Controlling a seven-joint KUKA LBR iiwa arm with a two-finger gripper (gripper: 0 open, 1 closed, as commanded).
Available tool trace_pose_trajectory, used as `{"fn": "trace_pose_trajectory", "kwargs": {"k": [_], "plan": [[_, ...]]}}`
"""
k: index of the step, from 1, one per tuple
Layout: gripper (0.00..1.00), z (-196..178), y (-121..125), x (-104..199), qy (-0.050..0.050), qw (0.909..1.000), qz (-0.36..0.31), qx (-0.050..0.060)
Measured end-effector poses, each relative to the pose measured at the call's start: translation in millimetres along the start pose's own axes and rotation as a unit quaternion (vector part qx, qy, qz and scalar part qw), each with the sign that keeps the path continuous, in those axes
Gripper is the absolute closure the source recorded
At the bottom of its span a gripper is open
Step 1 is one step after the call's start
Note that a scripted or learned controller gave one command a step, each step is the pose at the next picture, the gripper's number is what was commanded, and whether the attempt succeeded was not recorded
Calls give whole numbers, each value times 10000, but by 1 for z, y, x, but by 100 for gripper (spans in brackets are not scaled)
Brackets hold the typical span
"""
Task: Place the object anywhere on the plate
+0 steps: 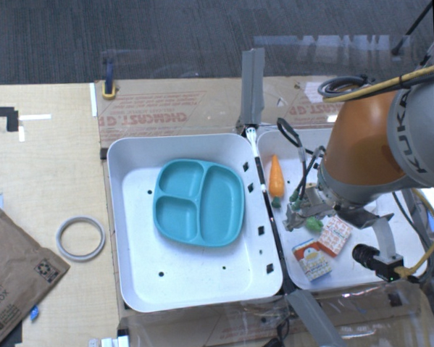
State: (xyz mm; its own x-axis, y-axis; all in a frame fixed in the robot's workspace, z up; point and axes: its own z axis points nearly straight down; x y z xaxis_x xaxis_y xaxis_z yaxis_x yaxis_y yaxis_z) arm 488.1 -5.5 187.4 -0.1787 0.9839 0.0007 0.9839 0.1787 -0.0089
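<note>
Camera view: plate [200,203] bare in left bin [136,282]; gripper [304,214] low over right bin's items, jaw state indiscernible; placement pending.

Smooth glossy plastic plate [200,203]

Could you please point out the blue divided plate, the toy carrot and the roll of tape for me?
Blue divided plate [200,203]: camera view, on the ridge between its compartments.
Toy carrot [275,176]: camera view, on the middle of its orange body, in the right bin.
Roll of tape [80,237]: camera view, on its ring's lower rim.
</note>
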Motion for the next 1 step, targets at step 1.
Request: {"fn": "trace_pose_trajectory", "kwargs": {"k": [1], "plan": [[100,0,77,25,-10,9998,-175,-3]]}}
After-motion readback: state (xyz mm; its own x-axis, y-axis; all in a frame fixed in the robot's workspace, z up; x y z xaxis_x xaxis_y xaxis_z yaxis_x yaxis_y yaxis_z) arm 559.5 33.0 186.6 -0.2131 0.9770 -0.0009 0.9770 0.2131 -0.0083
